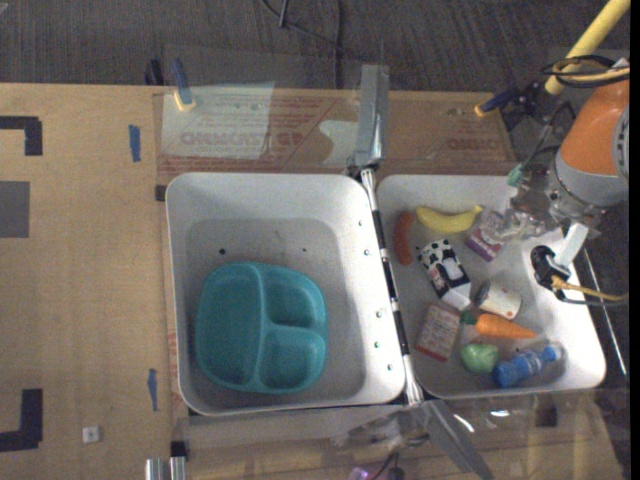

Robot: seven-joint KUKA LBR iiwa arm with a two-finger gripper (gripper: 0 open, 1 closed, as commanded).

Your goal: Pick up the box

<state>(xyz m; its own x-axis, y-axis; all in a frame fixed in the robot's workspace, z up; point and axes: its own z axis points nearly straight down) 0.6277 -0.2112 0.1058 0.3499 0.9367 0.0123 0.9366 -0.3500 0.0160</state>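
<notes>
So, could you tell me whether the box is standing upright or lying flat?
Lying flat: the box shows its broad face in the right bin.

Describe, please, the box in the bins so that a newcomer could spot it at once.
Look in the right bin, the crowded one. Near its front edge, beside the divider, lies a small flat reddish-brown box. It is the only flat rectangle there, left of the carrot and the green fruit.

Crowded in the right white plastic bin [590, 363]: small brown-red carton box [438, 331] hemmed in by black-and-white cow-patterned carton [443, 266] above, orange plastic carrot [503, 327] and green round toy [480, 357] to its right. Free strip on its left, along the bin wall. Much open floor in left white bin [180, 268] around teal divided plate [261, 325], mostly above it.
</notes>
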